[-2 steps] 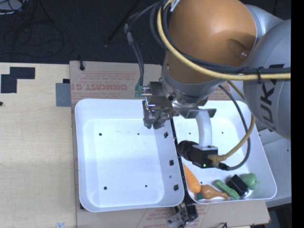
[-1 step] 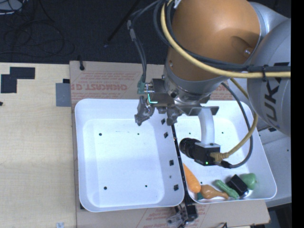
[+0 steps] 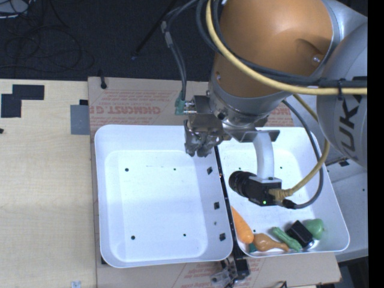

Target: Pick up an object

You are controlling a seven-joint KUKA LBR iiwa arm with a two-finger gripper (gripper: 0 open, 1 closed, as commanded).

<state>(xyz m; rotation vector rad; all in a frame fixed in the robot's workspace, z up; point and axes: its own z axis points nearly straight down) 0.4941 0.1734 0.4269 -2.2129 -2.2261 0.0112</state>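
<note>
Nearest us, in the near corner of the right-hand bin (image 3: 333, 212), the loose things lie bunched together. There is an orange carrot-shaped piece (image 3: 241, 224) slanting along the inner wall and a tan piece (image 3: 268, 242) just beside its lower end. Next come a long green piece (image 3: 286, 237), a black block (image 3: 299, 233) against it, and a round green piece (image 3: 314, 226) at the outer end of the row. These are the task's things, and all of them rest on the bin floor, well apart from the claw.

Beside this bin, the left-hand bin (image 3: 156, 203) shows a white floor with a few small dark dots. Both bins sit on a cardboard sheet (image 3: 138, 104) printed in red, laid on the pale wooden surface (image 3: 42, 179).

Farther back, the claw (image 3: 198, 144) hangs over the far end of the rims where the two bins meet. We cannot tell whether it is released or clenched. Above it looms the arm (image 3: 270, 35) with its orange band. At far left on the surface lie black tiles (image 3: 29, 92) and a grey square (image 3: 78, 119).
</note>
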